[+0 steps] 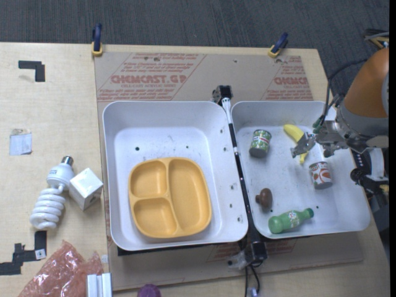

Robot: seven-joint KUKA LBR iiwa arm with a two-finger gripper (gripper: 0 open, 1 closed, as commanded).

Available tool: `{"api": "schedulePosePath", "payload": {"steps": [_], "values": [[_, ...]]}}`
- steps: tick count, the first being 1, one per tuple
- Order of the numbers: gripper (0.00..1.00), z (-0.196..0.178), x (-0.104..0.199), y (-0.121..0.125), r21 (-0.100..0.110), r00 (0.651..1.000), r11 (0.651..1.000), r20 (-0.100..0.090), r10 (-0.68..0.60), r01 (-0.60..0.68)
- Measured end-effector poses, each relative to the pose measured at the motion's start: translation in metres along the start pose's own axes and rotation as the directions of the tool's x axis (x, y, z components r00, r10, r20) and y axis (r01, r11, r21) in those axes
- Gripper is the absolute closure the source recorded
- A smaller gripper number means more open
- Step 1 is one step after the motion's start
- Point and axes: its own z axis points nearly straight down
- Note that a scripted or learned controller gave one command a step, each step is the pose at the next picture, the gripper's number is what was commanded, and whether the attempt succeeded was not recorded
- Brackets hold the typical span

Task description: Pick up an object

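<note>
**Gripper poised over the banana in the right bin**

The banana point(293, 132) lies directly at the gripper point(304, 146): its yellow body runs up and to the left of the fingertips, and a bit of yellow shows just below them, so part of it sits under the tool. Whether the fingers are parted or closed cannot be made out at this angle, and nothing is clearly seen clamped between them, so I would not count anything as held.

Just below and to the right of the gripper stands a small can with a red label point(320, 174), near enough to be bumped. To the left, a little apart, is a green-labelled can point(260, 143). Further down and left lies a small brown object point(265, 197), and below it a green bottle point(289, 221) on its side near the right bin point(346, 224) front rim. Well off to the left, the other bin point(117, 184) carries a yellow divided plate point(169, 198).

To do this step well, I judge the fingers should straddle the banana across its narrow width, not along its curve, and descend straight so the red-labelled can is not knocked. The peel is probably smooth and rounded, so closing near the middle should limit pivoting on the lift.
</note>
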Motion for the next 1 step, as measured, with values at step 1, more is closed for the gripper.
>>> {"api": "schedulePosePath", "payload": {"steps": [1], "values": [[0.00,0.0307,0.0493,-0.0500,0.007,1.000,1.000,-0.003,-0.003,0.003]]}}
